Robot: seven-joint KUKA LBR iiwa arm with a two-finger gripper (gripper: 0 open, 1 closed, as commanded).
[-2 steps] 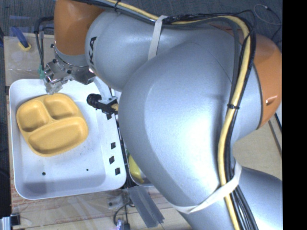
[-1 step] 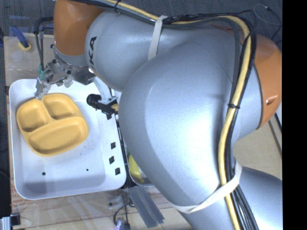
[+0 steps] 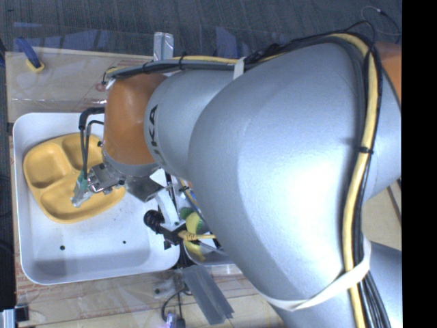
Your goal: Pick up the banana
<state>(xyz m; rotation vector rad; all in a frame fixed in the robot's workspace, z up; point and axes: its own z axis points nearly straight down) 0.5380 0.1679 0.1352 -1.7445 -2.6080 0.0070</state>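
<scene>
Camera view: smooth grey arm [image 3: 287, 162] overhangs a lobed yellow plastic tray [image 3: 51, 176].

Yellow divided dish [image 3: 51, 173] in the left white bin [image 3: 82, 258] on a wooden bench [image 3: 61, 70]

You are looking at a light wooden bench [image 3: 54, 74], visible along the 12 o'clock side, the 9 o'clock edge and a strip at 6 o'clock. A shallow white bin [image 3: 82, 258] rests directly on it at the 9 o'clock side. Blue tape strips [image 3: 26, 52] lie on the bench surface near 10 o'clock, and another blue strip [image 3: 225, 45] sits toward 12 o'clock. The bench's 3 o'clock portion is hidden behind the grey arm [image 3: 287, 169].
</scene>
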